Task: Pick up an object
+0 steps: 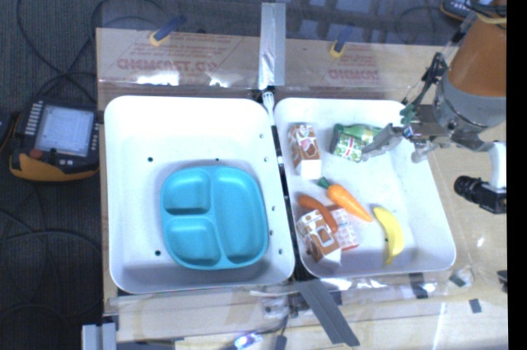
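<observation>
The claw (394, 139), in the frame's right half, hangs at the green packet (354, 141) near the right bin's (428, 212) upper edge (whether it grips, I cannot tell). Nothing looks lifted: carrot (346, 201), banana (389, 232) and snack packs lie lower down.

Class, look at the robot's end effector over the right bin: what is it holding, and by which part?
Cannot be told: the end effector sits beside the green packet, but a hold isn't visible.
</observation>
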Tool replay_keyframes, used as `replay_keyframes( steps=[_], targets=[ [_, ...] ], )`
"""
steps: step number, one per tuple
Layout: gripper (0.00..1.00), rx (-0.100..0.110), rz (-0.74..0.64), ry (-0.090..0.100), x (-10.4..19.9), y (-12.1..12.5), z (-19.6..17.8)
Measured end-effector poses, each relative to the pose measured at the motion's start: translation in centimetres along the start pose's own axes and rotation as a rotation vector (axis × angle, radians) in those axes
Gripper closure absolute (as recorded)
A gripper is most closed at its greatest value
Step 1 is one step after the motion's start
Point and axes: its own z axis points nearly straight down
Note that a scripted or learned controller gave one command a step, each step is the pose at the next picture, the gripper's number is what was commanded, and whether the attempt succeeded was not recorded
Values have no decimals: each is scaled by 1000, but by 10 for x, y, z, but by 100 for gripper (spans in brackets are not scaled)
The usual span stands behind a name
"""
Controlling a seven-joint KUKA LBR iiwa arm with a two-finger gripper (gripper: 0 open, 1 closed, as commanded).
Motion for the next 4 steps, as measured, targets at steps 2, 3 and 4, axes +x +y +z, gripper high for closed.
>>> replay_keyframes(
  steps=[2,3,4],
  targets=[
    [0,-11,-51,-9,23,-57,124],
    [0,-20,-35,-10,20,-37,165],
    [0,-1,-168,1,35,-7,107]
  ],
)
